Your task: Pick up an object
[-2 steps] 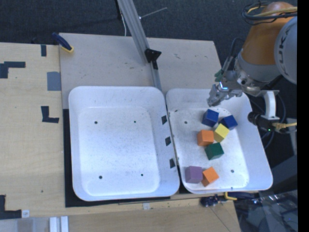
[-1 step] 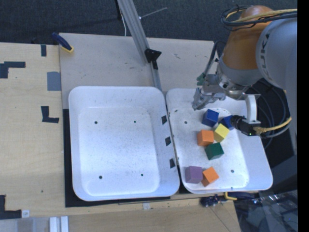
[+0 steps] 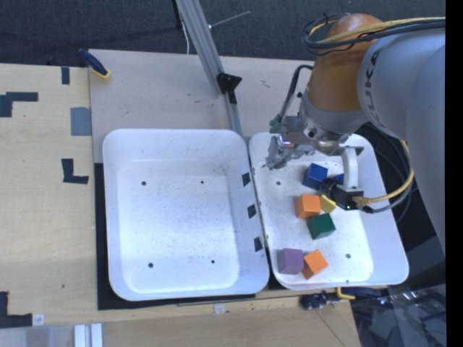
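Hand (image 3: 277, 154): low over the upper-left corner of the right bin (image 3: 362, 266); whether pressed together or spread, cannot tell; nothing seen pinched. Arm (image 3: 376, 63): grey, orange band, entering from the right. Right bin contents: blue block (image 3: 316, 174) nearest the hand; orange block (image 3: 307, 205), yellow block (image 3: 328, 203) and green block (image 3: 320, 225) clustered mid-bin; purple block (image 3: 290, 260) touching a second orange block (image 3: 315, 263) near the front edge. Left bin (image 3: 173, 223): white, beside it on the desk (image 3: 43, 215).
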`<state>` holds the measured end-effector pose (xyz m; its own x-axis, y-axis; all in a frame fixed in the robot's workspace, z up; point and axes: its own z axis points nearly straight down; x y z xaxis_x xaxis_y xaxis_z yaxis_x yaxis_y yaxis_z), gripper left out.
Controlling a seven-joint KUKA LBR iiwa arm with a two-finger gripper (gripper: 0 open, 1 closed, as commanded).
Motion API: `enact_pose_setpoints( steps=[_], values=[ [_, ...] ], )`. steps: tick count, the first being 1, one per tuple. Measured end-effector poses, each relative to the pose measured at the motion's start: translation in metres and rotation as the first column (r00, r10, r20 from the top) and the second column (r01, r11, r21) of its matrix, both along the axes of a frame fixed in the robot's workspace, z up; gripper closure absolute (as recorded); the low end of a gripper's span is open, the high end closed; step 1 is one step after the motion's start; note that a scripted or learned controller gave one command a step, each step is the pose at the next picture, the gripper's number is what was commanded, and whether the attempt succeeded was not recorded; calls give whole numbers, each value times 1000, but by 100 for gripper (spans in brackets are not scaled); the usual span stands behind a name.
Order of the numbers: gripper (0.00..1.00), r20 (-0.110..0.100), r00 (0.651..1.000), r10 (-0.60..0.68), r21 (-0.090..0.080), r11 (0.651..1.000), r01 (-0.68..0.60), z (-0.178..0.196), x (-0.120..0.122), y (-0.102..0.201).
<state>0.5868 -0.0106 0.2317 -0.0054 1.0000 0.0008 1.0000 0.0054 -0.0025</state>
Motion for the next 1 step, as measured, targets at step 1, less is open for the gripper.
enact_pose_setpoints(
  steps=[1],
  values=[
    [100,-1,1000,1,0,1000,-1,-11,-14,52]
  ],
)
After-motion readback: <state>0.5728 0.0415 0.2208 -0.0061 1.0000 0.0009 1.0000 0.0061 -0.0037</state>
